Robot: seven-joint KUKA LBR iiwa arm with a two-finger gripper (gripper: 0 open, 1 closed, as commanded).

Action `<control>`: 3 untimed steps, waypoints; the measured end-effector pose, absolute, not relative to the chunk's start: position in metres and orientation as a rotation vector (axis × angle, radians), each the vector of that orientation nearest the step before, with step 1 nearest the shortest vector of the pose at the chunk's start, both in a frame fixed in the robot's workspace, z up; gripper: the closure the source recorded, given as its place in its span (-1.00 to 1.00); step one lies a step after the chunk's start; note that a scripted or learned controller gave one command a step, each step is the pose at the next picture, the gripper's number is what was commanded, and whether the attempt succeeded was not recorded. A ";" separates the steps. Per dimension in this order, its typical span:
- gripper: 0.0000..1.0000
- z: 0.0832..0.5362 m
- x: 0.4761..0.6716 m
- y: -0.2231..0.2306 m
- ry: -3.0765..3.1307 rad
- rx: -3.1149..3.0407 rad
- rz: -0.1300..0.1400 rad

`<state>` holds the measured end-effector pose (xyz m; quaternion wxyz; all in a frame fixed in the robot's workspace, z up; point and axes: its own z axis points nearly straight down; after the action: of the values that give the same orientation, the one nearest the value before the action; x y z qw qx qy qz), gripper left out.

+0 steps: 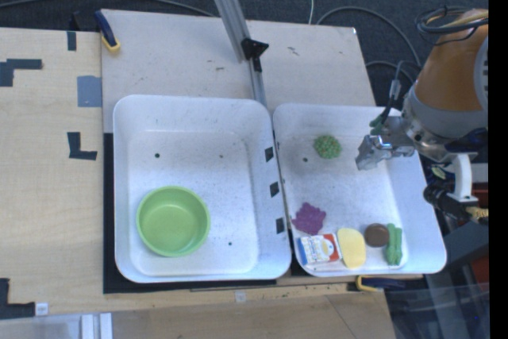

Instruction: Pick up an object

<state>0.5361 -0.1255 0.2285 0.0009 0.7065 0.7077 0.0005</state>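
Camera view: the gripper (371, 156) is seen in the right bin (413, 198), just beside a small green knobbly ball (326, 145); how far it is open cannot be told, and nothing is seen held. The ball is judged light, soft and rough-surfaced, best taken across its middle.

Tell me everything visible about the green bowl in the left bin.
The round lime-green bowl looks like smooth plastic, with a thick rim and a shallow hollow showing nothing inside. It stands upright, mouth up, on the floor of the left white bin, in the corner nearest the camera on the left, close to the walls. Nothing else touches it.
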 end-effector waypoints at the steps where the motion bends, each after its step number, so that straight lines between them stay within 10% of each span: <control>1: 1.00 0.222 0.566 -0.077 2.230 2.215 0.001; 3: 1.00 0.214 0.612 0.025 2.230 2.216 0.000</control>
<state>0.6120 0.0246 0.2135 -0.0010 0.7049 0.7093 -0.0001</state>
